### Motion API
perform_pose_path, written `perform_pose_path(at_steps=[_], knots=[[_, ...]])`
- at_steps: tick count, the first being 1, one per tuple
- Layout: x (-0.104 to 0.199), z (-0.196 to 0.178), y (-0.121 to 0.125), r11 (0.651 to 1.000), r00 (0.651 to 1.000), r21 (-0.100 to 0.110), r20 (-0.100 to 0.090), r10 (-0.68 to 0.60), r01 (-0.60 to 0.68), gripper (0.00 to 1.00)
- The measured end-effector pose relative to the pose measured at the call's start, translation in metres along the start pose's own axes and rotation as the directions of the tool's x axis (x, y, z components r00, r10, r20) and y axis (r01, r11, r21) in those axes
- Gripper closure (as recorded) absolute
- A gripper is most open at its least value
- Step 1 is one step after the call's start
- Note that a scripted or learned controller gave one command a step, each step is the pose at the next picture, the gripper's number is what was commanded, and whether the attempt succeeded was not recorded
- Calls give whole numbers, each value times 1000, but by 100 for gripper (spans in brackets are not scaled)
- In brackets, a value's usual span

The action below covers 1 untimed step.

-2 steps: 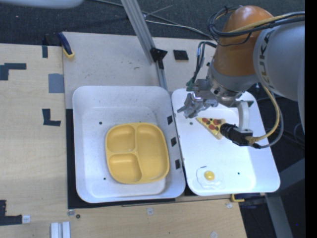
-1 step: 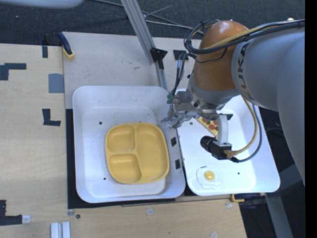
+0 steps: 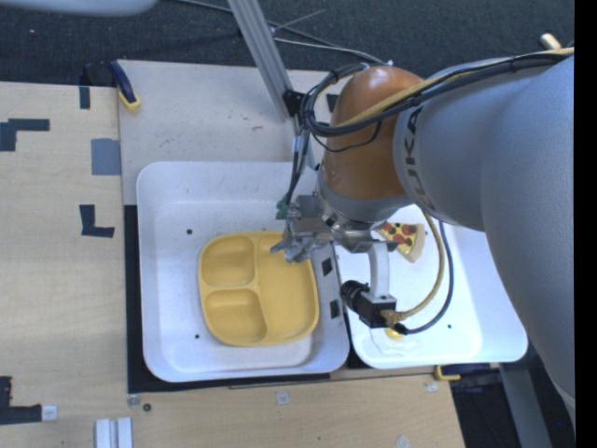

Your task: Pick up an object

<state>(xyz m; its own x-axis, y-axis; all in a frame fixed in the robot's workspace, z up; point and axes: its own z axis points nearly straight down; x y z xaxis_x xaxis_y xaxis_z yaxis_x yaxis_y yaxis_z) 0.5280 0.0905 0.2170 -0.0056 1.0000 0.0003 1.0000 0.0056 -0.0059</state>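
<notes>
The end effector is hanging over the right rim of the yellow divided tray lying in the left bin, its grip state impossible to tell, while a pizza-slice toy is lying in the right bin.

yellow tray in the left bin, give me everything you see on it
The yellow tray is a divided plate with rounded corners, plastic by its look, smooth and matte. It has two smaller sections on its left side and one long section on its right, split by raised ridges. It lies flat, open side up, a little turned, in the left bin, toward the bin's right wall. Its sections hold nothing. The arm's tool sits over its upper right edge; contact can't be judged.
</notes>
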Motion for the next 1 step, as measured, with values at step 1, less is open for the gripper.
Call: perform_pose_path(at_steps=[1], knots=[[-3, -1, 1, 1000, 1000, -3, 1, 4, -4, 0]])
